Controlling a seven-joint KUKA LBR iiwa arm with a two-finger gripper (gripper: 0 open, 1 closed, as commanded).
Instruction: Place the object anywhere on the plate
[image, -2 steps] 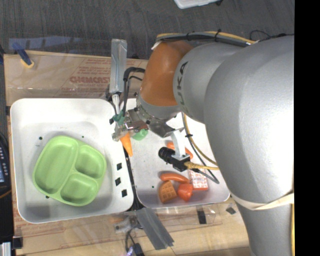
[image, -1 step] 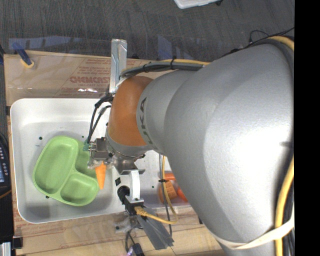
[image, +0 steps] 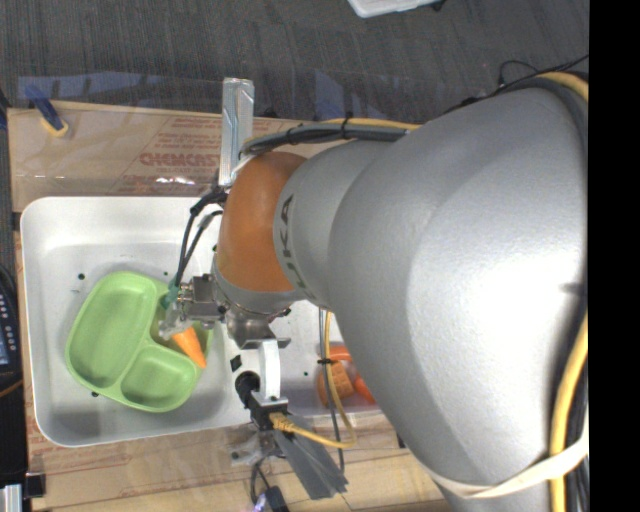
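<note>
A light green plate with two compartments lies in the left white bin. My gripper hangs at the plate's right rim, below the arm's orange band. A small orange, carrot-like object sits right against the gripper's lower side, over the plate's right edge. The wrist hides where the two meet, so a hold on it is unclear.
The big grey arm covers most of the right bin, where another orange item peeks out. A yellow cable and black clamp parts hang by the bin's front edge. Brown cardboard lies behind the bins.
</note>
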